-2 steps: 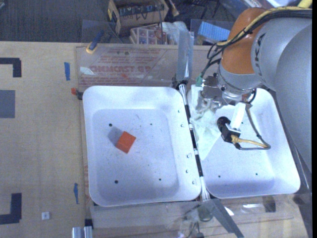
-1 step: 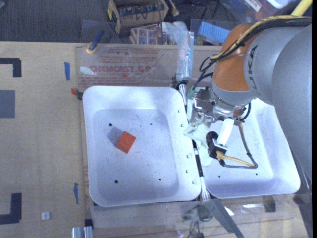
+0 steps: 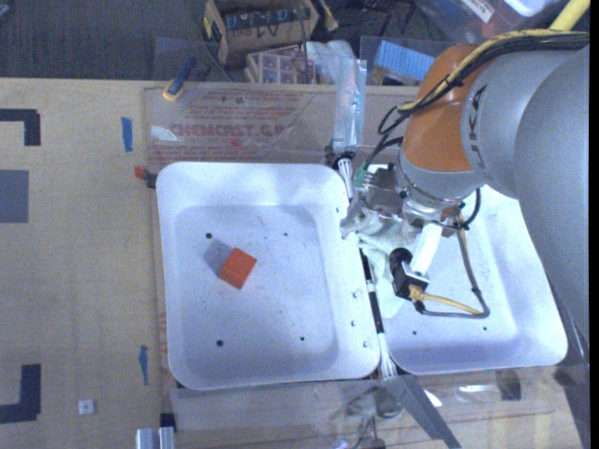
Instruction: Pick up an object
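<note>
Pincer [image 3: 370, 227] hangs low over the right bin's [image 3: 505, 335] left edge, by the seam w/ the left bin [image 3: 281, 344]; can't tell how it's set, it's hidden under the wrist hardware. Biggest to smallest: wooden tabletop [image 3: 75, 279] carries both bins. Grey arm [image 3: 533, 92] w/ orange band [image 3: 449, 110] comes in over the right bin. Left bin sits just beside the right bin, rims touching. Yellow cable [image 3: 454, 305] loops over the right bin's floor below the wrist. Orange block [image 3: 238, 267] lies on the left bin's floor, left of centre, well apart from the right bin, w/ a small grey piece [image 3: 217, 253] touching it.
</note>
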Controlling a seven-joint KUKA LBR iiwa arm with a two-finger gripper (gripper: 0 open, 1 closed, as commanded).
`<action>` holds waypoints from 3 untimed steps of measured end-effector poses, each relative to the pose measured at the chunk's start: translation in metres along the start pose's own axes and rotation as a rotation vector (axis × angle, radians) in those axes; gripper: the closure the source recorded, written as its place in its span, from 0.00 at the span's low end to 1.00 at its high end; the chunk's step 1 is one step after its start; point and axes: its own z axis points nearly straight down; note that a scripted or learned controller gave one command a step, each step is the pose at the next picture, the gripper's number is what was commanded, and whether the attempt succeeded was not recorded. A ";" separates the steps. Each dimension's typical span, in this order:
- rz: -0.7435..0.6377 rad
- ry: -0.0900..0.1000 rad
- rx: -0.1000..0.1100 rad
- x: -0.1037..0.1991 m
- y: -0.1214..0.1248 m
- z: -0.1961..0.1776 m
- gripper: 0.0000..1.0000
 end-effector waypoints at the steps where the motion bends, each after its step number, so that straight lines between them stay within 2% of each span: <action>1: -0.247 0.001 -0.001 -0.042 -0.075 0.007 0.00; 2: -0.247 0.001 -0.001 -0.042 -0.075 0.007 0.00; 3: -0.368 0.000 -0.006 -0.021 -0.060 0.007 0.00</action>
